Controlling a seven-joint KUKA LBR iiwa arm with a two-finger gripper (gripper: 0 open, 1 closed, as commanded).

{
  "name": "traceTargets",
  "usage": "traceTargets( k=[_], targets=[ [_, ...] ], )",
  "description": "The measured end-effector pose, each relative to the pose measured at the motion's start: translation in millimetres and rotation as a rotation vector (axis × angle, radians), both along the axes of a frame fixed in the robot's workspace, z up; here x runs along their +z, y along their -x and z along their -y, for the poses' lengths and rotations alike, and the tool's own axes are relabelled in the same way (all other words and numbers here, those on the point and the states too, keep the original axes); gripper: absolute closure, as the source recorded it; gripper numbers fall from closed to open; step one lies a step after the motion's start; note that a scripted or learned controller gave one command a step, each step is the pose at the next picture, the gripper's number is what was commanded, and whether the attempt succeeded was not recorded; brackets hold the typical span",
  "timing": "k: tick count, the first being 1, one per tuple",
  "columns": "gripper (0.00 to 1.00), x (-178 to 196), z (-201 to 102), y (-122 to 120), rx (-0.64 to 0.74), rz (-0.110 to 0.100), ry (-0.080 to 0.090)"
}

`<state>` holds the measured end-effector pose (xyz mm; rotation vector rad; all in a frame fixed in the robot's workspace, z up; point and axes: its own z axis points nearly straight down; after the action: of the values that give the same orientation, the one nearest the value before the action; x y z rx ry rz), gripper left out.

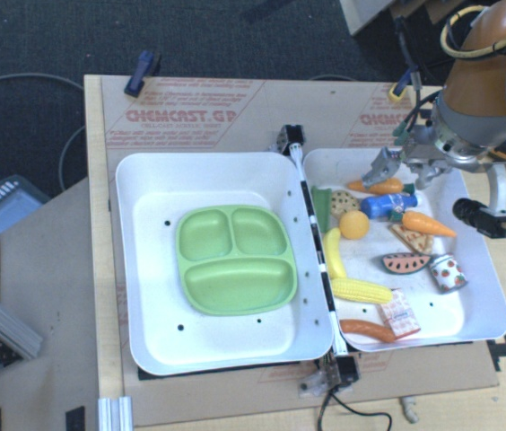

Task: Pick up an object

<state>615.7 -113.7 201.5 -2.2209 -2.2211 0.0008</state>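
The right-hand shallow white bin (482,317) is crowded with toy food. The grey two-finger gripper (403,167) is poised over its far end, spread and empty. A small orange carrot-shaped piece (376,187) lies beneath; it should be straddled squarely, clear of the blue block (388,206).

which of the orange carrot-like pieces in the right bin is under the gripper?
The small carrot at the bin's far end, just below the gripper. The bigger carrot lies nearer, beside the blue item.
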Motion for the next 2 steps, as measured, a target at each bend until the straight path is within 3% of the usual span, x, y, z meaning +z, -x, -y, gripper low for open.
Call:
traceTargets(
  k=[1,2],
  targets=[
    [0.0,-98.2,-6.3,-9.2,0.001,0.019,0.005],
    [0.0,-113.7,-14.0,-49.6,-0.004,-0.012,0.001]
  ],
)
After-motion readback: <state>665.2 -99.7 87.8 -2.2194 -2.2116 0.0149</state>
